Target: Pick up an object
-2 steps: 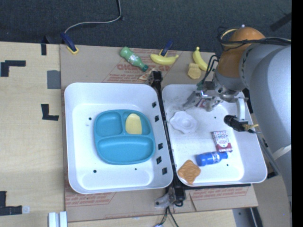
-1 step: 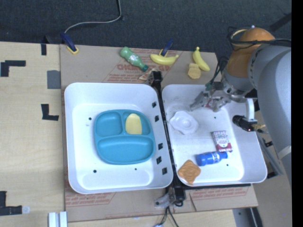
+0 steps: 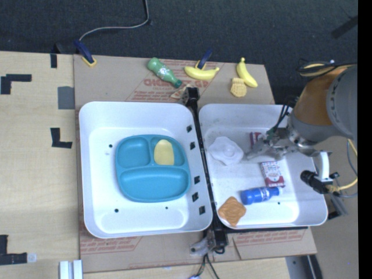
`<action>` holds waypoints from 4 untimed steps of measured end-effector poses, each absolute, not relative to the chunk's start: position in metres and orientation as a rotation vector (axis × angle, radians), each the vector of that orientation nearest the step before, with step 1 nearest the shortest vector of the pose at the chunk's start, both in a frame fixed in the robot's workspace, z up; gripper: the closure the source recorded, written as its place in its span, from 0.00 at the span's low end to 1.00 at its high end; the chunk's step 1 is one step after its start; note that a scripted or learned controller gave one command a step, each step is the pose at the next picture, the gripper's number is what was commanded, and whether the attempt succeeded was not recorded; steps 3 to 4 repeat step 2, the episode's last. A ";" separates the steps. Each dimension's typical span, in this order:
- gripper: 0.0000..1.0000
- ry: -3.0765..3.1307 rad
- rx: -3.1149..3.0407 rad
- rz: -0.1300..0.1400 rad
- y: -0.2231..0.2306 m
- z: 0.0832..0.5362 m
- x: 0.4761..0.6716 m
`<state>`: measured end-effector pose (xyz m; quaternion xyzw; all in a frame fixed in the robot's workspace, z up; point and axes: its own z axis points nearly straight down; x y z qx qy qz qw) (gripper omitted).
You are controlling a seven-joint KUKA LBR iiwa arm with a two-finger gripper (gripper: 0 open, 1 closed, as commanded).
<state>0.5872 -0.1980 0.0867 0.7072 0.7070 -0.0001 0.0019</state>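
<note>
Arm [image 3: 325, 106]: grey with an orange band, reaching in over the right rim of the right bin.
Tool [image 3: 260, 149]: low inside the right bin, just right of the clear plastic cup; open or clenched, cannot tell; nothing seen between it.
Right bin [image 3: 290, 214]: white, shallow, touching the left bin along a dark middle seam.
Clear plastic cup [image 3: 225, 150]: toward the seam side of the right bin, lying near its middle.
Red packet [image 3: 272, 174]: in the right bin, just below the tool, flat on the floor.
Small dark red item [image 3: 255, 138]: in the right bin, just beside the tool, too blurred to name.
Blue bottle [image 3: 259, 195]: on its side in the right bin, below the red packet.
Orange-brown cookie [image 3: 232, 211]: at the near left corner of the right bin.
Left bin [image 3: 96, 132]: white, left of the right bin.
Blue divided tray [image 3: 145, 176]: in the middle of the left bin.
Yellow piece [image 3: 164, 152]: in the tray's upper right compartment.
Tabletop [image 3: 35, 156]: beyond the right bin's far rim, two bananas [image 3: 201, 72], a green bottle [image 3: 164, 72], a small yellow waffle-like piece [image 3: 238, 88].
</note>
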 end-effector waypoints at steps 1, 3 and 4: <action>0.00 2.221 2.216 0.004 -0.160 0.086 0.654; 1.00 2.222 2.215 0.002 -0.160 0.096 0.653; 1.00 2.222 2.215 0.002 -0.160 0.096 0.653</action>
